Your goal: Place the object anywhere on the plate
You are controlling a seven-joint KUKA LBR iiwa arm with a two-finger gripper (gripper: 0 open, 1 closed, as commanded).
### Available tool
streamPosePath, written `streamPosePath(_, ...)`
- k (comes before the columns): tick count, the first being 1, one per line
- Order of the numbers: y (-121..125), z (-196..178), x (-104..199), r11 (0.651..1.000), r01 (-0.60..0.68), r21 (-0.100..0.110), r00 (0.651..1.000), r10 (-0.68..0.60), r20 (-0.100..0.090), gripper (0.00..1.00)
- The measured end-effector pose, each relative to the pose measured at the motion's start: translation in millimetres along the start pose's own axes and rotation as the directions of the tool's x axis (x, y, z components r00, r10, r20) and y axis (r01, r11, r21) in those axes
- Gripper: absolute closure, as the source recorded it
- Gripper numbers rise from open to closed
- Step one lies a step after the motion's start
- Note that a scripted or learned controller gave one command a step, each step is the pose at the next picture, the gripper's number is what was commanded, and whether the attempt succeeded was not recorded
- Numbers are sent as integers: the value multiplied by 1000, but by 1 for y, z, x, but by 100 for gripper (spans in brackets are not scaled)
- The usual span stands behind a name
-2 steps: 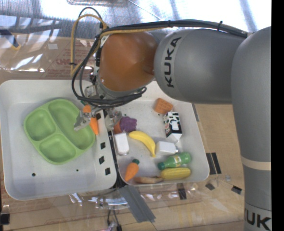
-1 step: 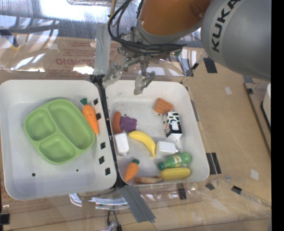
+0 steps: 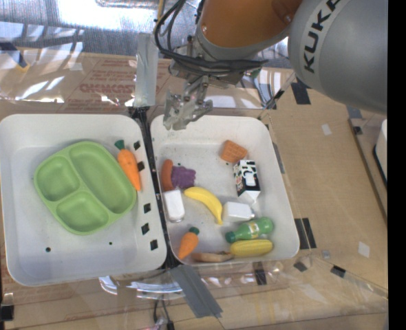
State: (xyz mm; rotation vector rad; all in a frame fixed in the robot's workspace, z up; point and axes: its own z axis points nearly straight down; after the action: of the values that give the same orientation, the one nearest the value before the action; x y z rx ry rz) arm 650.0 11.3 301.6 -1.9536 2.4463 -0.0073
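Note:
The green three-compartment plate lies in the left bin. An orange carrot rests on the bin floor against the plate's right rim, not on the plate. My gripper hangs over the far left edge of the right bin, above all the objects, and nothing shows in it. Below it in the right bin lie a red sausage, purple grapes, a banana and a second carrot.
The right bin also holds a white bottle, an orange waffle, a milk carton, a green bottle and a yellow item. The divider wall separates the bins. Cables hang above the gripper.

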Motion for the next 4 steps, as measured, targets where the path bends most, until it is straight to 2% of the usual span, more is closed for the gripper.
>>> streamPosePath(1,29,68,61,974,-225,-11,974,225,-9,100)
streamPosePath(2,67,111,-57,974,-228,-13,974,228,-6,100)
streamPosePath(3,66,99,-57,974,-226,-9,974,226,-4,100)
streamPosePath(4,80,186,-124,963,-268,1,963,268,0,100)
